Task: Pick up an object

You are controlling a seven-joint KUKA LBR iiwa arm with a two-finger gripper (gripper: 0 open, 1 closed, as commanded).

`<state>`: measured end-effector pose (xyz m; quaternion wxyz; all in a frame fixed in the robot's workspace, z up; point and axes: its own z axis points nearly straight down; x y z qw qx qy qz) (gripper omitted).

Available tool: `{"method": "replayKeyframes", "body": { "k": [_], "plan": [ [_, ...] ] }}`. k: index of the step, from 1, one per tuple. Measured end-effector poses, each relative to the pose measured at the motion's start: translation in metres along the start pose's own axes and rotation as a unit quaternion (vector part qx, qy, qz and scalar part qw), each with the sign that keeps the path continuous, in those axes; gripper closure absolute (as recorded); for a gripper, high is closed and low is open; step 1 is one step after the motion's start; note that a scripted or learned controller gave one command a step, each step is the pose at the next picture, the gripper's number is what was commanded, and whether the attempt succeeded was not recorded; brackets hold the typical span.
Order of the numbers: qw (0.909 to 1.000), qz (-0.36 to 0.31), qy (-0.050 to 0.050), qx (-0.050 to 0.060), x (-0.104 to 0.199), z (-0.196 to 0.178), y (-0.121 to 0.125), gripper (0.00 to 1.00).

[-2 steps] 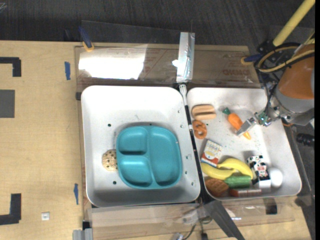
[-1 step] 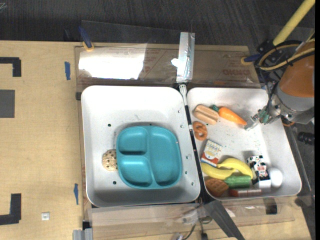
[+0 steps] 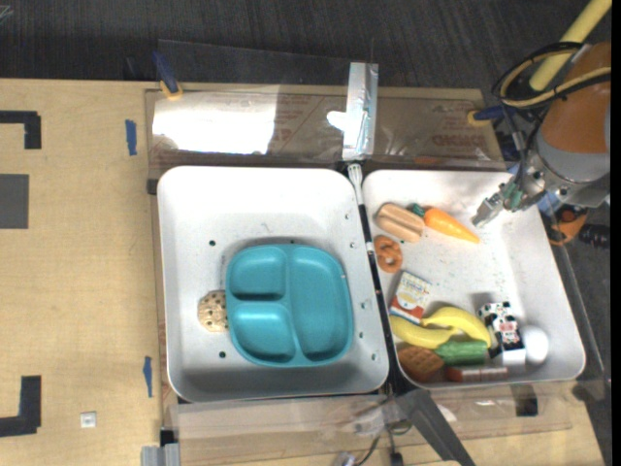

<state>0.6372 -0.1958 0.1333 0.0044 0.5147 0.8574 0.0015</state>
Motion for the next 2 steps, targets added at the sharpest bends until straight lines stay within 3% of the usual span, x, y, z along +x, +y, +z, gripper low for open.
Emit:
{"method": "replayKeyframes", "body": {
  "k": [1,2],
  "plan": [
    [1.0,0.0,0.001,0.002,0.0,0.002,-0.001,0.0],
    [0.9992,0.04,0.0,0.001,-0.011,0.0,0.003,0.0]
  ]
}}
